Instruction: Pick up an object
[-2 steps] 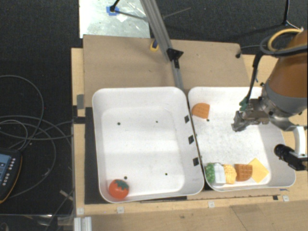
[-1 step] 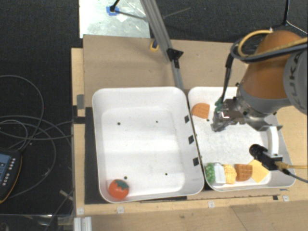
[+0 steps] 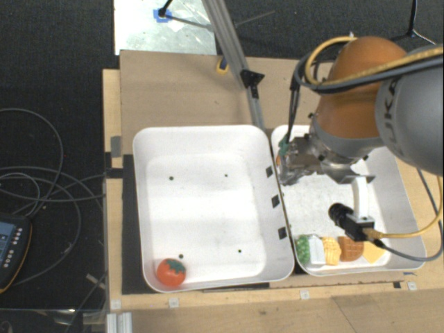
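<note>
A red tomato (image 3: 171,272) with a green stem lies in the front left corner of the left bin (image 3: 201,151). Several small toy foods sit in a row along the front wall of the right bin (image 3: 305,203): a green piece (image 3: 303,244), a white piece (image 3: 315,250), a yellow corn cob (image 3: 331,250), an orange-brown piece (image 3: 350,249) and a pale yellow slab (image 3: 374,253). My gripper (image 3: 290,166) hangs over the right bin's back left part, close to the wall between the bins. A small green and orange bit (image 3: 282,148) shows at its left edge.
The bulky grey and orange arm (image 3: 361,96) covers the back of the right bin. A black cylinder on a white bracket (image 3: 349,217) juts from it above the toy foods. A slanted metal pole (image 3: 232,40) crosses the bench behind the bins. Cables lie on the floor at left.
</note>
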Robot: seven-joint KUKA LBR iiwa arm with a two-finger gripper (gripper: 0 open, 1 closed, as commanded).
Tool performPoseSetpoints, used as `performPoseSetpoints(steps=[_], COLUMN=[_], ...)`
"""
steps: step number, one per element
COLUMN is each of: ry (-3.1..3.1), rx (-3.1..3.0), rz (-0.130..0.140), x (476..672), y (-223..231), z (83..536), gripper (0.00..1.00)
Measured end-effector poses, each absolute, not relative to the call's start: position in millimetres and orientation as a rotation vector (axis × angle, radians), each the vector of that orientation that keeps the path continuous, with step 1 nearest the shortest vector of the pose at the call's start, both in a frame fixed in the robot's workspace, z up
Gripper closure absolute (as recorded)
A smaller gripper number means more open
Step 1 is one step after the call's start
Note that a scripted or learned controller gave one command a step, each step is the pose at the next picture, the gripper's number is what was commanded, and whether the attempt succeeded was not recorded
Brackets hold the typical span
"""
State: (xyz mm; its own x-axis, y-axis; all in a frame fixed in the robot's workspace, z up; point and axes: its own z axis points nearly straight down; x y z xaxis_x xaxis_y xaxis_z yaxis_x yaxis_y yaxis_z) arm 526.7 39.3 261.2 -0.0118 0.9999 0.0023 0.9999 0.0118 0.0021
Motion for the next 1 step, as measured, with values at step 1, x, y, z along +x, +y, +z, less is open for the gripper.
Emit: performPoseSetpoints(steps=[1], ry=[-2.231], rx=[-2.209], rz=[-0.002], x=[527.6], y=[83.6], z=[249.1], gripper=[1.00])
